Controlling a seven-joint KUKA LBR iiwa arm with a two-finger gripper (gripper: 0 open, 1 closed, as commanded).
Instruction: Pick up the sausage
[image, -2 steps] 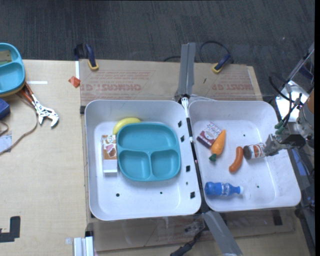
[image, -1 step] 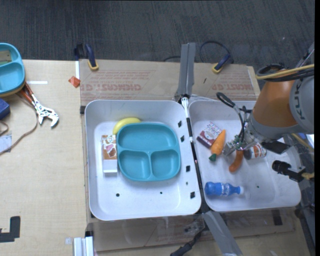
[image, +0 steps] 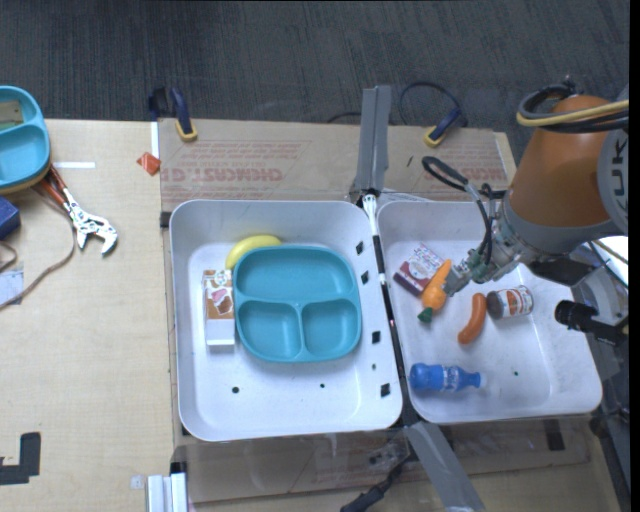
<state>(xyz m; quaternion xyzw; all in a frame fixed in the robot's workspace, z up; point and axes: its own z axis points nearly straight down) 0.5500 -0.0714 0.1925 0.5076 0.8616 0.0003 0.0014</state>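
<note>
Camera view looks down at a slant on two shallow white bins that stand side by side on the bench. In the right bin (image: 560, 390) the sausage (image: 472, 318) lies on the floor, orange-brown, almost upright in the picture and a little tilted, between the toy carrot (image: 436, 287) on its left and a small can (image: 510, 303) with a red label on its right; it is just beside the can. Left of the carrot lies a small dark red packet (image: 416, 271), touching the carrot or very near it. A blue bottle (image: 444, 378) lies on its side lower in the same bin, apart from the sausage. The gripper (image: 478, 268) hangs above the sausage's upper end, just right of the carrot top, under the grey arm with the orange band (image: 560, 175). How far its fingers are opened I cannot tell, and nothing is seen between them. In the left bin (image: 200, 400) a blue divided plate (image: 298, 303) lies, with a yellow banana (image: 252, 246) partly under its upper left edge and a small box (image: 219, 308) at its left side.
</note>
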